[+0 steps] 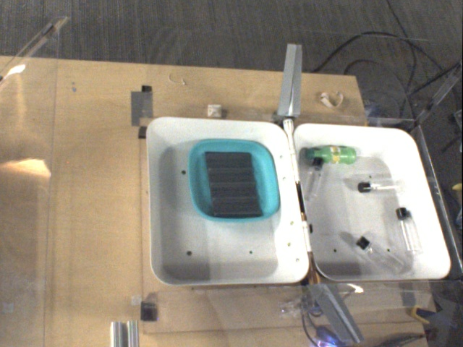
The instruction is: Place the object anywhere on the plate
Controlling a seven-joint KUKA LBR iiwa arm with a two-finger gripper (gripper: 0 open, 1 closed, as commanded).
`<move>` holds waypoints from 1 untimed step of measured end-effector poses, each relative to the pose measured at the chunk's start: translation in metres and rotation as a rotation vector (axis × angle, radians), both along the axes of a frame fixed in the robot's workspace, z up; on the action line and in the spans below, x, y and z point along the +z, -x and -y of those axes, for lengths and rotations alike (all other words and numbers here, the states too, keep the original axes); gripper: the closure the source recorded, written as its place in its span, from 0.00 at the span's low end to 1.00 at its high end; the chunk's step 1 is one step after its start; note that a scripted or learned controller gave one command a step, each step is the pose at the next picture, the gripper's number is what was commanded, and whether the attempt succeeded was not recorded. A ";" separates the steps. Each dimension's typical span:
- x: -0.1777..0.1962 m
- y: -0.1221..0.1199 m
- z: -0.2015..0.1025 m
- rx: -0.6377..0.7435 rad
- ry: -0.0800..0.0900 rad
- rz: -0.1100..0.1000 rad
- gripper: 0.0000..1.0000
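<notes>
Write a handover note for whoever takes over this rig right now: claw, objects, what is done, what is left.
Left bin: teal plate carrying a dark ridged insert.
Right bin: green bottle lying on its side near the back wall, plus several clear tubes with black caps.
Done: none of the right bin's objects is on the plate.
Left: pick one object and set it on the plate.

No legible text, label, brand, number or sign can be made out on anything on the bench.

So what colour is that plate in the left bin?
Turquoise plate, with a dark ridged centre; seen in the camera view.
</notes>
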State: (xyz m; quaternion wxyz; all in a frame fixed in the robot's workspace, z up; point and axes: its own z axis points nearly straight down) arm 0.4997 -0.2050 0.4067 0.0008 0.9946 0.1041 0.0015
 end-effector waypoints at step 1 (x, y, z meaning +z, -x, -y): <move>-0.055 0.012 0.000 -0.003 -0.001 -0.002 0.00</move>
